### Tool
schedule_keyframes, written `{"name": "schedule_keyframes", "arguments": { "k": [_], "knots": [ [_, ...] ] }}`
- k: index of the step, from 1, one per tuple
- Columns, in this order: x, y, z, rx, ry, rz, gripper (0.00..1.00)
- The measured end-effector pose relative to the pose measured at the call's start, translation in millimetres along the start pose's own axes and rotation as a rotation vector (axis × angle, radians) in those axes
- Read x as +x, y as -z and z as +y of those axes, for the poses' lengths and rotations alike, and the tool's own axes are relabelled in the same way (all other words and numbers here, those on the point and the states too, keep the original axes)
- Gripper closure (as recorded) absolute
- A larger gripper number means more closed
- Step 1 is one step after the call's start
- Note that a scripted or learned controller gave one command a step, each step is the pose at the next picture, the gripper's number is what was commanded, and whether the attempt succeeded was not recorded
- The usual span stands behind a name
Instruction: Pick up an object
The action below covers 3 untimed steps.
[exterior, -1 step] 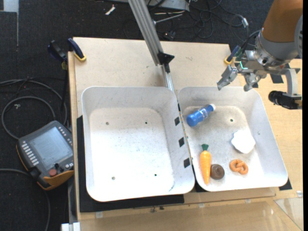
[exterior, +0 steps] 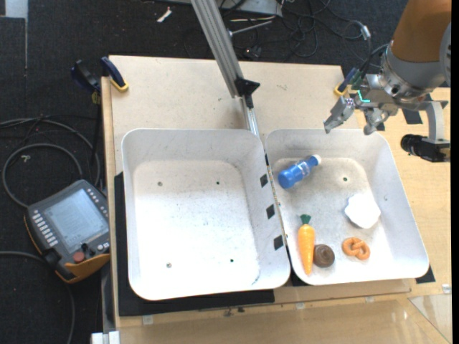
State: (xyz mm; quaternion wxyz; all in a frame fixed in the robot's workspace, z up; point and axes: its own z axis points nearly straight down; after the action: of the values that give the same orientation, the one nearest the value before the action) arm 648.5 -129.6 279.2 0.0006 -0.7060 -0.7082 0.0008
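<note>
- The pincer (exterior: 353, 117) is hovering over the far rim of the right bin (exterior: 401, 192), fingers spread and gripping nothing.
- A blue bottle (exterior: 296, 171) is lying tilted near the bin's far left corner.
- A carrot (exterior: 306, 244), brown puck (exterior: 324, 255), pretzel (exterior: 356, 248) and white lump (exterior: 362, 211) are sitting nearer the front.
</note>
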Motion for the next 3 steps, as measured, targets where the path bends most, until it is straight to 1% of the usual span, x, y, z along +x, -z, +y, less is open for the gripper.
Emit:
{"name": "schedule_keyframes", "arguments": {
  "k": [1, 2, 3],
  "knots": [
    [1, -43, 1, 0.002, -0.002, 0.000, 0.00],
    [-4, -102, 8, 0.004, -0.004, 0.000, 0.00],
    [4, -164, 8, 0.004, -0.001, 0.001, 0.00]
  ]
}}
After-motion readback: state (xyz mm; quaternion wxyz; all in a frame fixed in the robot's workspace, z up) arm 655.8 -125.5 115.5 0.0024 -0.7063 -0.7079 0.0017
